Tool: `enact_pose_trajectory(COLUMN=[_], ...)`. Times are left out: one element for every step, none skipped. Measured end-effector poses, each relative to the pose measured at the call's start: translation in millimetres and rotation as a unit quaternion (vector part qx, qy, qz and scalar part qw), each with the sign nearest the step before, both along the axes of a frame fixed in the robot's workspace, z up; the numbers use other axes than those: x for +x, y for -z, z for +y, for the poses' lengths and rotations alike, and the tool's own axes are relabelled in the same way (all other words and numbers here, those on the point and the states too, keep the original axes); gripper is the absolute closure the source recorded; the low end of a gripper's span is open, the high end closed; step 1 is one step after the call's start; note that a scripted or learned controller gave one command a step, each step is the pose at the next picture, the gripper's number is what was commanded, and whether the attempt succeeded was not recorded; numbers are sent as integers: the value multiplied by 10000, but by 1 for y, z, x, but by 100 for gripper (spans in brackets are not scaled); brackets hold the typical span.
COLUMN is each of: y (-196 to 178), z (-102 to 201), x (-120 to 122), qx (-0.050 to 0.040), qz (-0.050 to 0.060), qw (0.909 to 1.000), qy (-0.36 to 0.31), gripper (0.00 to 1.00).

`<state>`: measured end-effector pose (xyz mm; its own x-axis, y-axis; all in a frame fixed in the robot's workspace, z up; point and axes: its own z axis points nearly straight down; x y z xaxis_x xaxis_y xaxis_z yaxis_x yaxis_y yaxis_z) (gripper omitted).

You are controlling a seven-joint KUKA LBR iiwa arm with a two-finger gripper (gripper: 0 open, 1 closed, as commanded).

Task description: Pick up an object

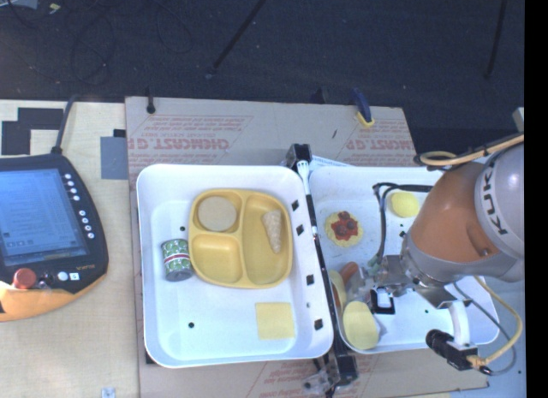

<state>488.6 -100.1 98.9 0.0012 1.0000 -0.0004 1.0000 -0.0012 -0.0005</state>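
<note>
The gripper (370,289) hangs low over the near left part of the right bin (479,323); whether its jaws are spread or pressed together cannot be told. A yellow lemon-like piece (360,326) lies just near of it, a small pizza (344,228) farther off. In the left bin (163,336) sit a yellow tray (244,270), a can (176,258) and a cheese slice (276,320).

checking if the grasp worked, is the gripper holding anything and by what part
Cannot be told: the gripper is down in the right bin among the toy food, with its tips hidden by the arm.
</note>
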Motion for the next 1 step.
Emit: enact_pose_trajectory(y=[10], z=[-8], x=[-10], qx=[4], qz=[-39], qw=[10000], qy=[0], gripper=[0])
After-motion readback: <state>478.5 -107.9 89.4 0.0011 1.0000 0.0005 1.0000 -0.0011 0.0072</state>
